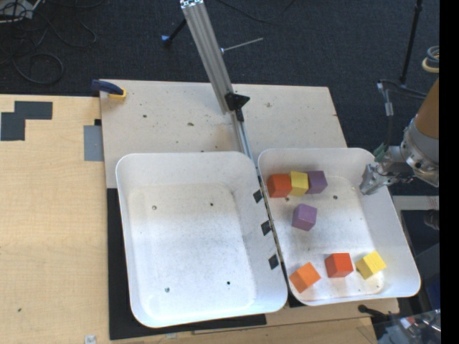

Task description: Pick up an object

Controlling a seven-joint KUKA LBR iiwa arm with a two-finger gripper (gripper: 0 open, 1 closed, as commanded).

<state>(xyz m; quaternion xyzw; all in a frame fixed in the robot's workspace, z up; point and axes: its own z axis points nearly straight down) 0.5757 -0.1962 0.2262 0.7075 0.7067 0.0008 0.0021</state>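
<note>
End effector (373,179) hovers at the right white bin's (401,228) edge; grip state unclear.
Packed red (280,185), yellow (299,182) and purple wooden cubes (316,181) beside it risk a blocked, slipping grasp.

At the frame's right edge, the gripper (374,178) hovers over the right bin (401,228)'s upper right rim, seemingly holding nothing. Seven coloured blocks lie in that bin; the left bin (143,192) sits alongside.

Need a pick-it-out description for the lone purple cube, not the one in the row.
Look in the right bin, the one holding all the blocks. Near its middle, below the row of red, yellow and purple blocks along the far wall, sits a purple cube. It alone stands apart, touching no other block.
</note>
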